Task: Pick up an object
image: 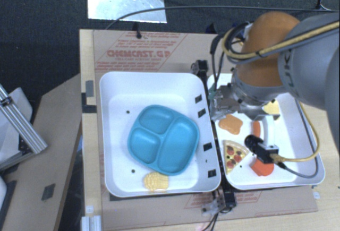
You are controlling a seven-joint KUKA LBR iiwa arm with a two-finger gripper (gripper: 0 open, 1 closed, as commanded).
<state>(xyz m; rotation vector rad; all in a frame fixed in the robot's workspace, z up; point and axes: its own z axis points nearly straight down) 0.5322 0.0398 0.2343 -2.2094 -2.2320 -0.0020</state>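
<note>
The right bin (313,169) holds small toy foods. An orange nugget-shaped piece (232,124) lies near its left wall. A pizza slice (234,154) sits just in front of it, and a red sausage (257,129) lies to the right. A red-orange chunk (262,167) rests near the front, partly under a black part with a yellow cable. A yellow piece (272,108) peeks out from under the arm. My gripper (227,109) hangs low over the bin's left side, just above and behind the orange piece. The wrist hides its tips.
The left bin (114,118) holds a blue divided plate (163,139) and a yellow corn cob (155,181) at its front edge. A ridge with black clips (204,118) separates the bins. A yellow cable (297,160) loops across the right bin's front.
</note>
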